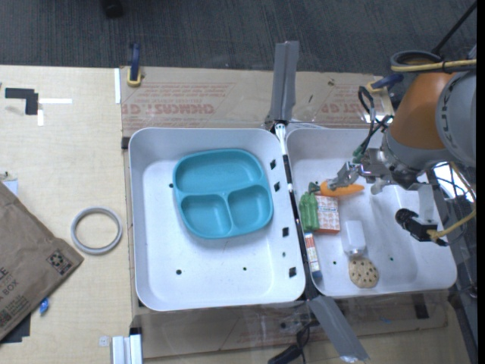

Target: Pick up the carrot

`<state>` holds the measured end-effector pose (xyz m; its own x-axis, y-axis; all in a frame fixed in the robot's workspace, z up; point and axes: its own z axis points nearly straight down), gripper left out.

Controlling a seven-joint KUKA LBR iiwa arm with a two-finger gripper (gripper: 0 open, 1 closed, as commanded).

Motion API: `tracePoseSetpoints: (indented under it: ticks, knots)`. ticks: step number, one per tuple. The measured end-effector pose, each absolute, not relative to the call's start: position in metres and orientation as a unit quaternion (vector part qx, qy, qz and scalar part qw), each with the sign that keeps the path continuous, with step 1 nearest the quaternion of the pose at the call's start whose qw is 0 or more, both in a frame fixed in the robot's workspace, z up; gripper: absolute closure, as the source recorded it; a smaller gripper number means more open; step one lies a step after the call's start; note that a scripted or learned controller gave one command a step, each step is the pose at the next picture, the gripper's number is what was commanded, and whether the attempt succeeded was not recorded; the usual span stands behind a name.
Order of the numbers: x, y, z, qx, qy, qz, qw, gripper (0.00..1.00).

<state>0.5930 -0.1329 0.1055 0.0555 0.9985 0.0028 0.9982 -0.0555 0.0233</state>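
Camera view looks down on two white bins side by side. At nine o'clock, the left bin [151, 226] holds a teal three-compartment plate [223, 192]. At three o'clock, the right bin [409, 268] holds a green item [308, 211], a small red-and-white packet [328, 215] whose print is too small to read, a clear piece [354, 240] and a cookie [364, 273] toward five o'clock. The carrot [342, 189] lies at the right bin's eleven o'clock, with the gripper [350, 174] right at it; whether the fingers clasp it I cannot tell. Cardboard [197, 101] behind the bins bears mirrored lettering that I cannot make out.
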Motion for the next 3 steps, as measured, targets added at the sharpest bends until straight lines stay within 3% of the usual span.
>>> tracePoseSetpoints:
  ticks: [1,2,3]
  knots:
    - [0.599,-0.093,0.093,0.618,0.786,0.0003,0.001,0.0]
    - [0.599,-0.095,0.102,0.62,0.785,-0.0001,0.001,1.0]
    - [0.615,-0.031,0.191,0.691,0.723,-0.0009,0.0,1.0]
